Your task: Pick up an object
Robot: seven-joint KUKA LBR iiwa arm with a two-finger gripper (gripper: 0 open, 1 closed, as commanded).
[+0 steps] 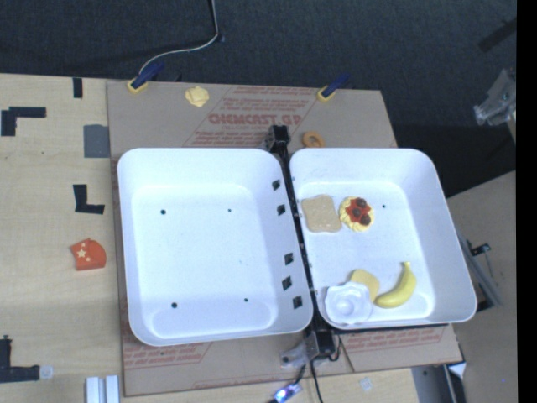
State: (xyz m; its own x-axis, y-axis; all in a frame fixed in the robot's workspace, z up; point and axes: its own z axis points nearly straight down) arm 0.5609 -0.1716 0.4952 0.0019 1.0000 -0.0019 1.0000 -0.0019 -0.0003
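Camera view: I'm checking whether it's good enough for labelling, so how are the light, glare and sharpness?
Camera view: light is even and shadows soft; the white bins are bright, nearly washed out, so the white cup barely stands out; the banana and cracker read clearly; the whole picture is slightly soft, and the top background is dark.

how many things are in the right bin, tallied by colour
Yellow: 2, the banana and a yellow piece beside it
Tan: 1, a flat square piece
White: 1, a round item
Yellow with red topping: 1, a small round piece
Total: 5 in the right bin
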